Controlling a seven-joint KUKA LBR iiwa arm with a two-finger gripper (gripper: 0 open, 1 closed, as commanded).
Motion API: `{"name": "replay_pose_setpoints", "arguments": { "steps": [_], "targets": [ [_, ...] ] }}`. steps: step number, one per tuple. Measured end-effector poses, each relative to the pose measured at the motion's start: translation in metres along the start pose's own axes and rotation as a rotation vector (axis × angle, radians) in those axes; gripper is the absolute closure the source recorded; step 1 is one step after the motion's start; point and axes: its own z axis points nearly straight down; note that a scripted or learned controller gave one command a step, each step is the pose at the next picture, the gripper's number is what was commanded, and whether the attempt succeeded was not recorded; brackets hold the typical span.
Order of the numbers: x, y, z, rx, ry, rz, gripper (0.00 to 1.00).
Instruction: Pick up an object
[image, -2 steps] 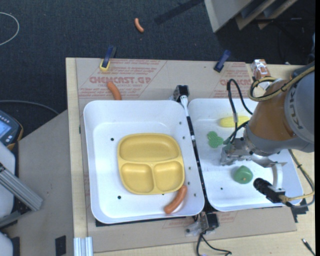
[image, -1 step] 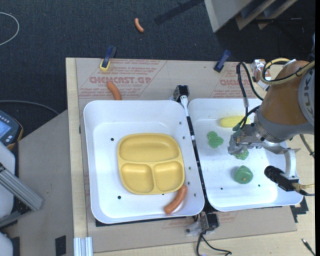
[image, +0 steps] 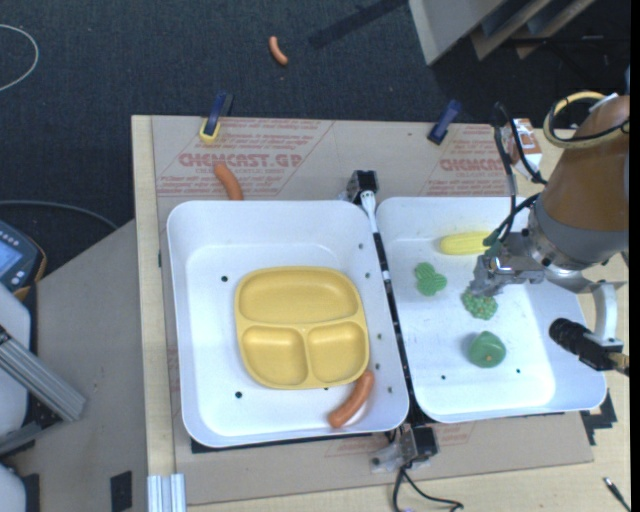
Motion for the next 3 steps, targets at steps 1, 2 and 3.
{"name": "replay_pose_setpoints", "arguments": {
  "steps": [1, 2, 3],
  "targets": [
    [0.000, 0.001, -0.026, 0.001, 0.000, 0.000, 1.00],
    [0.031, 0.038, -0.030, 0.001, 0.002, -0.004, 1.00],
    [0.043, 0.057, -0.031, 0.002, 0.001, -0.002, 1.00]
  ]
}}
